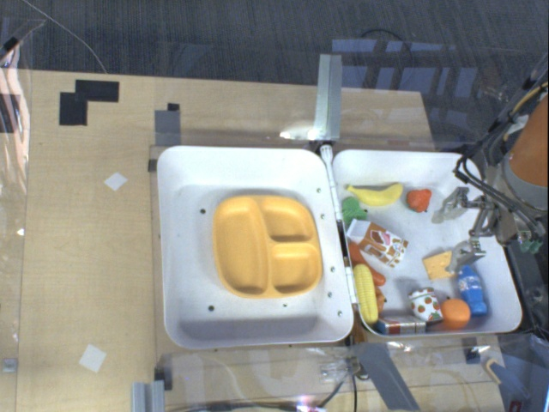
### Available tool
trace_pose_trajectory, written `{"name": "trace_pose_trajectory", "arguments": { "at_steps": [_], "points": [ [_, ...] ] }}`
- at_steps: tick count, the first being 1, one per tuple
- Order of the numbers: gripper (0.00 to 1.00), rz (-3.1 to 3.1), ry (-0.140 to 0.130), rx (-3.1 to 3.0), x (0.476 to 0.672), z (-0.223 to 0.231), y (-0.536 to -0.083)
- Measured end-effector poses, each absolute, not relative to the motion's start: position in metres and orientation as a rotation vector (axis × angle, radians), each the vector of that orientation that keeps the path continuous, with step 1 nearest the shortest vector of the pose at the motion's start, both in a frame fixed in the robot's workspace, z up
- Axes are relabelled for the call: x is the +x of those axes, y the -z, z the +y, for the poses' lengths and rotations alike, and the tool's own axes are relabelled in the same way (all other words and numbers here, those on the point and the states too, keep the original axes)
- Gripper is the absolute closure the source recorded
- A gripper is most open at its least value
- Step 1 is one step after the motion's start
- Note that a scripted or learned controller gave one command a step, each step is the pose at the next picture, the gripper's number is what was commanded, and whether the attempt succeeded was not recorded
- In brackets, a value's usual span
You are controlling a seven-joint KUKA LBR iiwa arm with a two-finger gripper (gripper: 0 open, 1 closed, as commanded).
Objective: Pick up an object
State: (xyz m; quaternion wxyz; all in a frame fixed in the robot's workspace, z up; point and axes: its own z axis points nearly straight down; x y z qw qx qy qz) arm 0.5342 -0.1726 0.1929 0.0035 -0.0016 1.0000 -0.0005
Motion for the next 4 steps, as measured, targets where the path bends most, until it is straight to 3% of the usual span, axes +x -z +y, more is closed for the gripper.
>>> {"name": "trace_pose_trajectory", "arguments": {
  "at_steps": [1,2,3,4],
  "points": [
    [0.00,3.096,0.003,0.436,0.525,-0.206,-0.089],
    [0.00,2.947,0.000,1.039,0.492,-0.205,-0.089],
    [0.00,2.856,-0.004,1.280,0.567,-0.204,-0.088],
    [0.00,2.724,-0.005,1.544,0.658,-0.204,-0.098]
  ]
}}
